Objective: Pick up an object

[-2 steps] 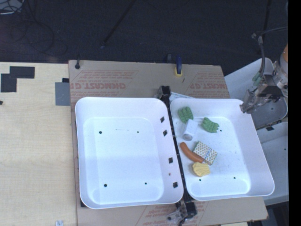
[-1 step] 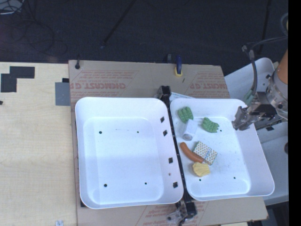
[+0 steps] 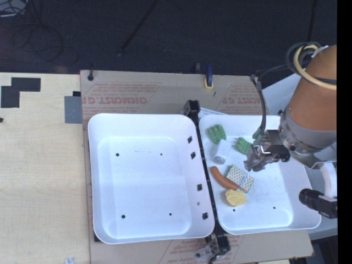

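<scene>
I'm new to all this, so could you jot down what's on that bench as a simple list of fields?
arm: grey with orange band, reaching in from the right
pincer: low over the right bin
right bin contents: two green toys, orange carrot-shaped piece, dotted block, yellow piece
left bin: white, beside the right bin

Lighting: even, fairly bright over the counter; the background beyond its far edge is very dark, with cables barely readable. Glare: the two white bins are near overexposed, their inner surfaces washed flat with little shading. Shadows: soft and short, faint along the bin walls and under the arm. Sharpness: low resolution throughout, mild softness; small items in the right bin lack fine detail, and the pincer reads as a dark, muddled shape. Colour: slightly cool cast. Edge distortion: none evident.
</scene>
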Controlling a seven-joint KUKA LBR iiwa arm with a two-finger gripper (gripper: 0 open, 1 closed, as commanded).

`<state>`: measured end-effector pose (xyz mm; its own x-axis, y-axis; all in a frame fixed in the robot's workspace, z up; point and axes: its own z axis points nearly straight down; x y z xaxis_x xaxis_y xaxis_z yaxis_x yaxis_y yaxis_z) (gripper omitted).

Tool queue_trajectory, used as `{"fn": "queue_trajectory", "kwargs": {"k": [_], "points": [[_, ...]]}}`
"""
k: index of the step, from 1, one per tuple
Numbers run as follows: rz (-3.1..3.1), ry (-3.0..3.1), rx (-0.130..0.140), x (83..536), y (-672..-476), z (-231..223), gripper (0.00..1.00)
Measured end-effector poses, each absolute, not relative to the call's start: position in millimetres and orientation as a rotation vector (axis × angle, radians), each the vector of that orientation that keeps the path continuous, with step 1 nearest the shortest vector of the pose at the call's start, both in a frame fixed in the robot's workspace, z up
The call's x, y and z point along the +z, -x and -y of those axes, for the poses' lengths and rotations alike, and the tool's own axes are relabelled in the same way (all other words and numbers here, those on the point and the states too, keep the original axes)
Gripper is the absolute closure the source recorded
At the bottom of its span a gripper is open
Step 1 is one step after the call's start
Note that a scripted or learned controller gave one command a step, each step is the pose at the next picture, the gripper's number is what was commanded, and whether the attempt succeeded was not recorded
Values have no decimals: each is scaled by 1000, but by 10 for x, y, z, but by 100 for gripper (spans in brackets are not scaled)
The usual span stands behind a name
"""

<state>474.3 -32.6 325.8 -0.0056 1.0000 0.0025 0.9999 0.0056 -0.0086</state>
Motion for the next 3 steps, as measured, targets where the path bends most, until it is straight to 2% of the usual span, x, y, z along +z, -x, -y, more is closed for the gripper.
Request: {"fn": "queue_trajectory", "kwargs": {"k": [1,2,3], "points": [[2230,2212,-1,3303,-5325,-466,100],[2225,2215,0,3618,-5219,-843,100],[2227,2217,-3,4000,-5410,-1359,100]]}}
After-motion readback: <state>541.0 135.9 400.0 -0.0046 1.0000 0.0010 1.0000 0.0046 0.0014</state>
